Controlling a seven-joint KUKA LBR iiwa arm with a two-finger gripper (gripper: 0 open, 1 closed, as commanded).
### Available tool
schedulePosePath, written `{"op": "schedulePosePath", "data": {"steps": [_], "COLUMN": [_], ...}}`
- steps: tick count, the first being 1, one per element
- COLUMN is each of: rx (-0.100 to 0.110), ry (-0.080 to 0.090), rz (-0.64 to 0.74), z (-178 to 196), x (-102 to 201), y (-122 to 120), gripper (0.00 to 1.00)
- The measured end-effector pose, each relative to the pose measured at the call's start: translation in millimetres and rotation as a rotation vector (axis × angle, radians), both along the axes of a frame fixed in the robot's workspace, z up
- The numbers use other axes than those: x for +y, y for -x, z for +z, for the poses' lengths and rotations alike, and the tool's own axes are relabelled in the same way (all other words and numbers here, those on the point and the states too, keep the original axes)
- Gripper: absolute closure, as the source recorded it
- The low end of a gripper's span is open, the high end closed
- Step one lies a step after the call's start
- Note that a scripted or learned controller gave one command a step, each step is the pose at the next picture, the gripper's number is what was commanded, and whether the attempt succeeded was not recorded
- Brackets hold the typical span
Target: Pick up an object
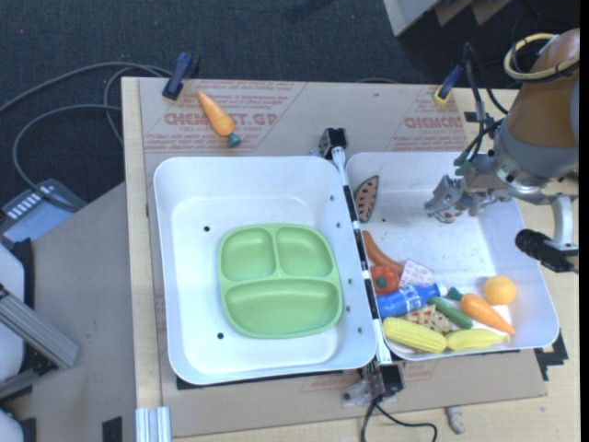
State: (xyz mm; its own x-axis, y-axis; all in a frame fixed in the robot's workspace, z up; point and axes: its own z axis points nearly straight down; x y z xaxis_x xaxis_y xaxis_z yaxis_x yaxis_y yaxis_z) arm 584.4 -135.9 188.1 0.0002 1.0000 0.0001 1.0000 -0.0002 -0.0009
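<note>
My gripper (449,202) hangs over the bare back part of the right bin (515,238), clear of the food toys. These lie heaped along the bin's front: a red sausage (380,254), a blue bottle (406,299), a corn cob (414,336), a yellow piece (477,339), a carrot (486,312) and an orange ball (500,289). A watermelon slice (366,198) leans against the bin's left wall, to the left of the gripper. I see nothing held in the gripper.
The left bin (184,210) holds a green divided plate (276,279). A second carrot (216,116) lies on the bench behind the left bin. Blue clamps (178,75) (447,84) sit at the bench's back edge.
</note>
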Motion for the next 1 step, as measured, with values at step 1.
{"op": "schedulePosePath", "data": {"steps": [1], "rx": [0.002], "ry": [-0.001], "rz": [0.002], "z": [14.9], "x": [90.8], "y": [66.8], "gripper": [1.0]}}
